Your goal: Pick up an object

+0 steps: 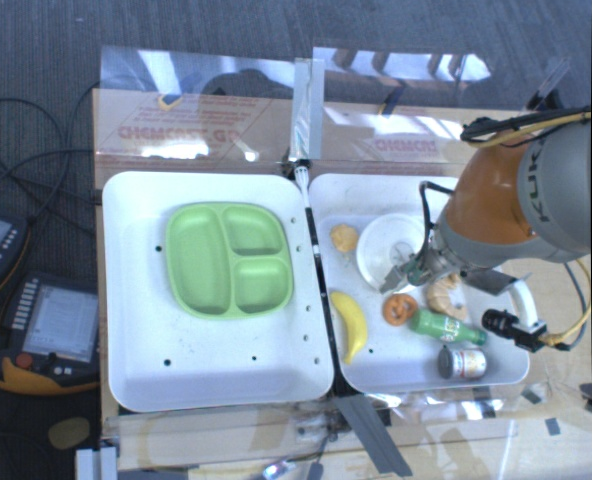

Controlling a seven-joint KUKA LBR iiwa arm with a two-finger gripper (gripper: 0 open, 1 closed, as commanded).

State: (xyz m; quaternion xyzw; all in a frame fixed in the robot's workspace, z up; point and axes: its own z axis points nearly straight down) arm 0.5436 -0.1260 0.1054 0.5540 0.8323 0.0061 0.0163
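Green divided plate (230,259) sits alone in the left bin (136,368), while the hand (413,268) hovers low in the right bin (376,373) over the white bowl (381,243), near the orange fruit (399,309), can't tell if it's spread or pinched.

White letters "KU" are showing on the grey arm (561,193) at the right, while reddish mirrored print on the cardboard (191,133) behind the bins is staying too faint to read.

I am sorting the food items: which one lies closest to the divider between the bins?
The banana, at the right bin's left edge; the orange-coloured fruit lies further right.
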